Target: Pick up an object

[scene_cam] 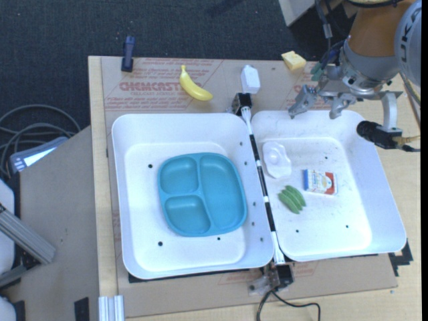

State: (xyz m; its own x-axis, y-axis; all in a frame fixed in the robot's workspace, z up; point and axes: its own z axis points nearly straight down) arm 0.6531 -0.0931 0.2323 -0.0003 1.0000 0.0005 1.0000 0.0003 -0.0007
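The right bin (374, 206) holds three small things: a white lumpy object (275, 160) near its left wall, a small carton with blue, white and red print (319, 181) in the middle, and a green pea pod (292, 198) just below them. My gripper (315, 105) hangs above the bin's far rim, up and right of the white object. Its two fingers are spread apart with nothing between them. The orange-banded wrist (378, 25) rises toward the upper right.
The left bin (134, 179) holds a blue divided plate (200, 194). On the cardboard behind the bins lie a yellow banana (193, 85), a white block (250, 79), a yellow wedge (293, 61) and a dark blue clip (128, 52). Cables lie at the far left.
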